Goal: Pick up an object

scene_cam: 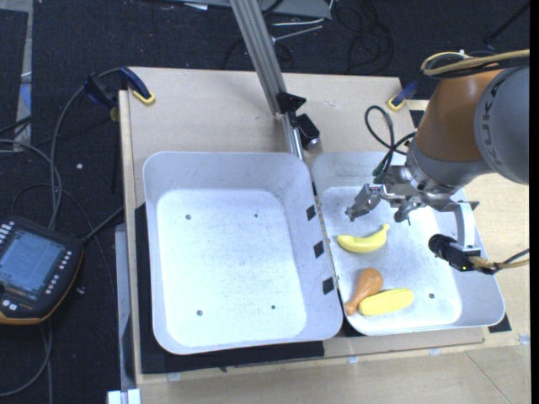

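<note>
My gripper (376,205) hangs over the far part of the right bin (482,310), just above the floor of it. Its two fingers (360,208) are parted a little and point toward the divide between the bins; nothing sits between them, so I am holding nothing.

Just beneath and slightly toward the camera from my fingertips lies a yellow banana (364,241), curved, apart from my fingers but near. Further on toward the near rim from me sit an orange drumstick-shaped toy (364,286) and, touching it on the side toward my arm, a yellow oblong object (387,301).

Beyond my fingertips, across the divide, is the left bin (168,326). Further out that way, off the bench on the dark floor, rests a handheld control pendant (32,268) with a lit screen; its writing is too small for me to read. No brand or label is legible on the objects or on the bins.
</note>
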